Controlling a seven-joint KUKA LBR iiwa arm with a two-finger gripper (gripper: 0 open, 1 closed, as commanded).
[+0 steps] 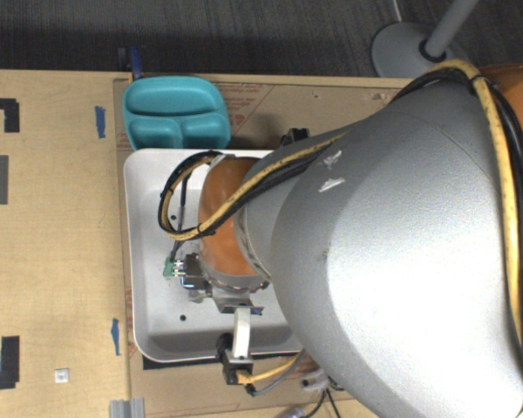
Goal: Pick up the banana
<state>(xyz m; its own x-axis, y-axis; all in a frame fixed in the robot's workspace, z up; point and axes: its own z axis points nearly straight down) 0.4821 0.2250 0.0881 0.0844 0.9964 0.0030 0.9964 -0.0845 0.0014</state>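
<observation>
The arm [392, 233] comes in from the right and hangs over the bin [148, 233], hiding most of it. A tray [176, 111] sits just behind the bin, touching its back edge. Both rest on the bench [52, 233].

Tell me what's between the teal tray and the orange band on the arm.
In the camera view, the white bin's far rim and a black-and-yellow cable loop lie between the teal tray and the orange band.

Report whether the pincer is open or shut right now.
Cannot tell. The grey arm and its orange band reach over the white bin, covering the pincer's working end.
</observation>
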